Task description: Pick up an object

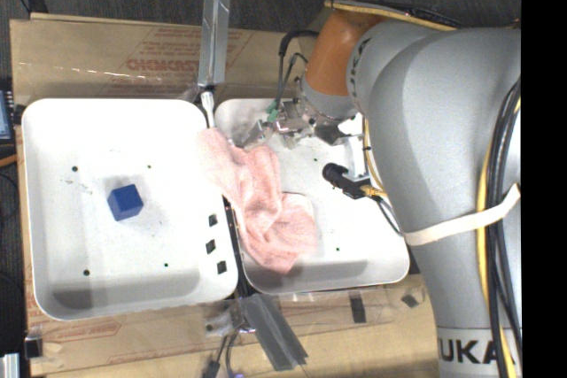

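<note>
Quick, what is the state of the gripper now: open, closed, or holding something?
Gripper: cannot be told. It is low in the right bin, at the upper edge of the pink cloth.

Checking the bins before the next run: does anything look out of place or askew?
Yes. The pink cloth is crumpled in the right bin, and its upper corner drapes over the rim toward the left bin. The blue cube sits squarely in the left bin. The gripper is low at the right bin's top edge.
</note>
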You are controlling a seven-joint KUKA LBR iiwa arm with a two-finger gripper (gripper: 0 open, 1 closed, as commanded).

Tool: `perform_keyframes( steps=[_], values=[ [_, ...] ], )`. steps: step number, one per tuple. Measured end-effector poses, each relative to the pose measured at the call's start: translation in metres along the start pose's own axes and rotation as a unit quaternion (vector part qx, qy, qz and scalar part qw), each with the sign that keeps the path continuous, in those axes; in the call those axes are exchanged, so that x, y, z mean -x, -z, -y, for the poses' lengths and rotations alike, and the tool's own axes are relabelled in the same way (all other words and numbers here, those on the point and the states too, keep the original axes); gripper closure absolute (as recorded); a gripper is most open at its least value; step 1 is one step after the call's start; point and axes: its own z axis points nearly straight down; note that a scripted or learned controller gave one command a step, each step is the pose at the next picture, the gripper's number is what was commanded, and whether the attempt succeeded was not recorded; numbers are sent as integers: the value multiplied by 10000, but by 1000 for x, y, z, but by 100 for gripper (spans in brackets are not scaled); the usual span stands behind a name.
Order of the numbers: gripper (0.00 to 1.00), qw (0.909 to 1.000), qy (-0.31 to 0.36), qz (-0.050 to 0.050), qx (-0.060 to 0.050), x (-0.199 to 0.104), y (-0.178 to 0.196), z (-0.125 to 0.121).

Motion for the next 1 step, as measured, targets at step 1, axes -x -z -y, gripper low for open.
perform_keyframes(
  steps=[1],
  values=[
    [0, 9996, 287, -7, -8, -22, -1, 54]
  ],
)
